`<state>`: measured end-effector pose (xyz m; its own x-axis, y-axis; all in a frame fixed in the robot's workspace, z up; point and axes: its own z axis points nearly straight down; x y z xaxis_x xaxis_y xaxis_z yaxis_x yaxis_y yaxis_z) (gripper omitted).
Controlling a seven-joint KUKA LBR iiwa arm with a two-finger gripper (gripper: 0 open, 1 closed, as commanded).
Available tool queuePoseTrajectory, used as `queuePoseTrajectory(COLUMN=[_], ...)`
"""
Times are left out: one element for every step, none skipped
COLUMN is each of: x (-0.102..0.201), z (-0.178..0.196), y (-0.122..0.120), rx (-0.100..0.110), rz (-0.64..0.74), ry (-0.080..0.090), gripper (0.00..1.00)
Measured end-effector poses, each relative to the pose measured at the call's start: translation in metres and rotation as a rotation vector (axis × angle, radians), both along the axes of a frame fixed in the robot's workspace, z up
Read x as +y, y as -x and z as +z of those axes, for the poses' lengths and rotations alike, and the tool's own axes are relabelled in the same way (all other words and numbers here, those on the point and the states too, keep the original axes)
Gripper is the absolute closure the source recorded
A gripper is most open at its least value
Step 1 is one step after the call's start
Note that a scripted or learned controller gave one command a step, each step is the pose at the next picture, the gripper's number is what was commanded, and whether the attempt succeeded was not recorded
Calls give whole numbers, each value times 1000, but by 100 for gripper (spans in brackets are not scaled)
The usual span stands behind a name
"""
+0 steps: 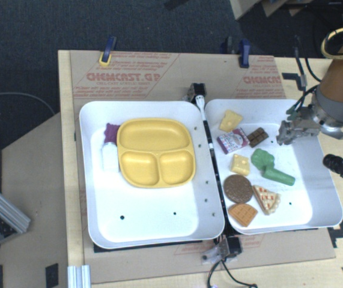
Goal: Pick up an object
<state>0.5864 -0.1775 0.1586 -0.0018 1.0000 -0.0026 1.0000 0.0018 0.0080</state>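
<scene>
two bins [93, 179], one yellow tray [156, 152], eight toy foods [239, 188]

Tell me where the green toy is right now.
The green toy lies in the right bin, near its middle, just right of a small yellow cheese-like block and above a waffle-patterned wedge. The gripper hovers above it, toward the bin's upper right.

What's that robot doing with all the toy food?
The robot arm is reaching in from the right, and its claw hangs over the right bin, near the top. It has not picked anything up yet. Below it lie toy foods: a brown chocolate piece, a green toy, a round cookie and a pizza slice. The left bin holds a yellow divided plate.
</scene>
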Motion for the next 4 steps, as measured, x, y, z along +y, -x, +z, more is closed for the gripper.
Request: queuePoseTrajectory(x=[2,2,54,107], z=[51,68,75,73], y=[8,7,35,45], rx=[0,3,11,11], rz=[0,0,3,4], ry=[0,-1,-6,-6], gripper=[100,100,100,100])
